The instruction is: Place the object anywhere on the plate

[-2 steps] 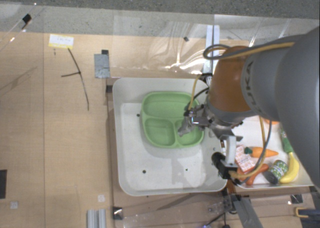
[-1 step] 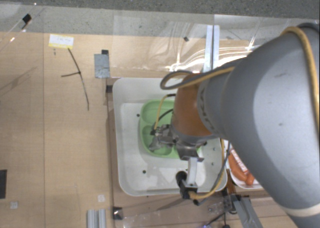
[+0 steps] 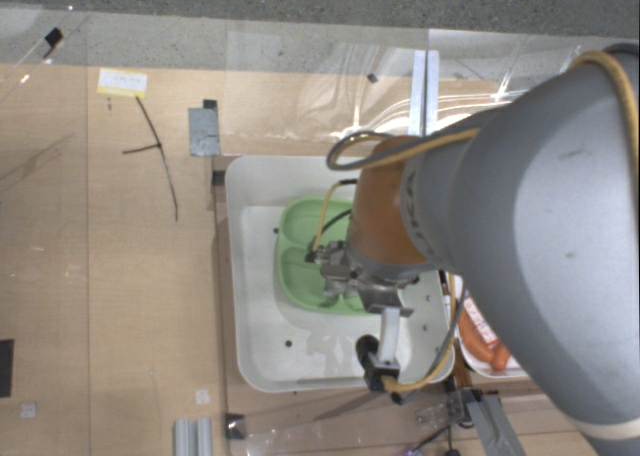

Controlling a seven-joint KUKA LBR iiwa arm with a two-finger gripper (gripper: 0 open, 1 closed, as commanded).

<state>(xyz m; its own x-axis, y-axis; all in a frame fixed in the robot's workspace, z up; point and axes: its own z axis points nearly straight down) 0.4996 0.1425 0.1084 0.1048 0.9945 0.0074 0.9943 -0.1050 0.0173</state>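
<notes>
A light green plate (image 3: 303, 244) with raised dividers lies in the left white bin (image 3: 240, 284), toward its middle. My gripper (image 3: 336, 278) hangs low over the plate's right half, and the wrist with its orange band (image 3: 385, 214) covers that side of the plate. The arm's body hides whatever is under the gripper. An orange-red object with a white label (image 3: 483, 341) lies in the right bin, just past the arm's lower edge and apart from the gripper.
The large grey arm (image 3: 540, 244) covers most of the right bin (image 3: 500, 372). A black cable loops down from the wrist near the left bin's front rim (image 3: 375, 364). The wooden bench (image 3: 100, 274) stretches to the left.
</notes>
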